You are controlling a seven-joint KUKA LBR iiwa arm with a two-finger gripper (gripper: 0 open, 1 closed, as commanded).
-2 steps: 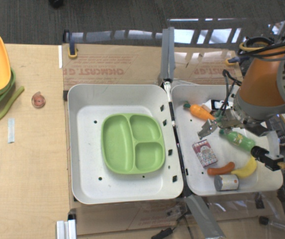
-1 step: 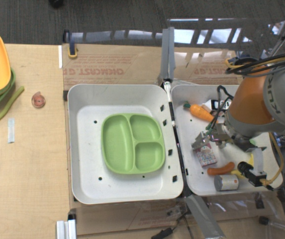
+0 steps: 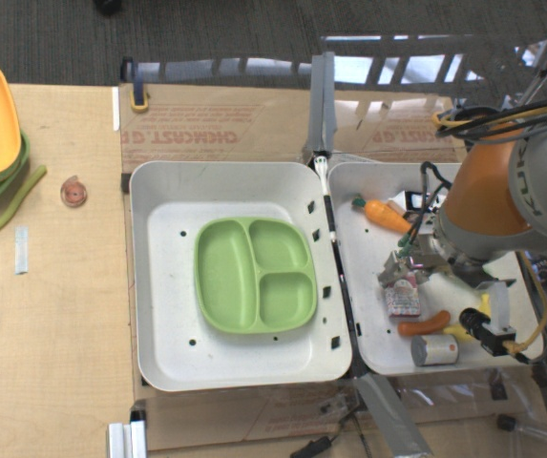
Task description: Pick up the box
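The box (image 3: 404,301) is a small pink and white carton lying flat in the right bin (image 3: 373,351), near its middle. My gripper (image 3: 400,273) points down and to the left, right over the box's upper end, and hides part of it. Whether it touches the box I cannot tell. The grey arm with its orange band (image 3: 483,198) reaches in from the right, above the bin.
A carrot (image 3: 388,216) lies in the right bin's far left part. An orange piece (image 3: 424,326), a grey can (image 3: 435,351) and a yellow item (image 3: 472,330) crowd the near side beside the box. The left bin (image 3: 158,284) holds a green divided plate (image 3: 256,275).
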